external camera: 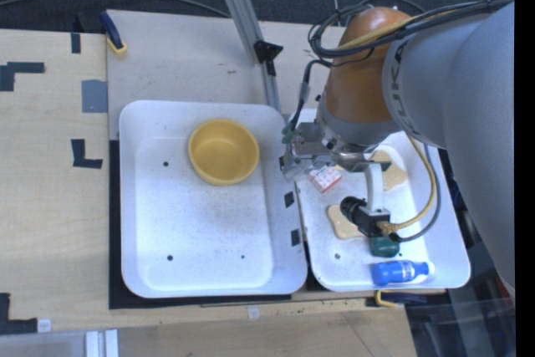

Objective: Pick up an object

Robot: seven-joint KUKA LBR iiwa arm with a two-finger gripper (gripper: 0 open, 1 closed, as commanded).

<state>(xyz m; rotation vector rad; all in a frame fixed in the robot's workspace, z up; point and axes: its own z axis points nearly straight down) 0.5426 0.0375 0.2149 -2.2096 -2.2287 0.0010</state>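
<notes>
Hovering low over the right bin (456, 263), near its left wall, the gripper (313, 159) sits just above a small red-and-white packet (325, 176); the bulky wrist hides its working end, so whether it is wide, narrow or holding anything I cannot tell.

Likely target: the packet, lying in the right bin's upper left part, just beside the dividing rims. To do this well, I judge the approach should drop straight down, centred on the packet, staying clear of the bin wall, then close and lift slowly to check the hold.

Count:
- white bins: two; left bin (150, 263) holds one yellow bowl (223, 150).
- right bin: one packet, one blue bottle (399, 271), one tan flat piece (341, 221), one dark green item (384, 246), partly hidden.
</notes>
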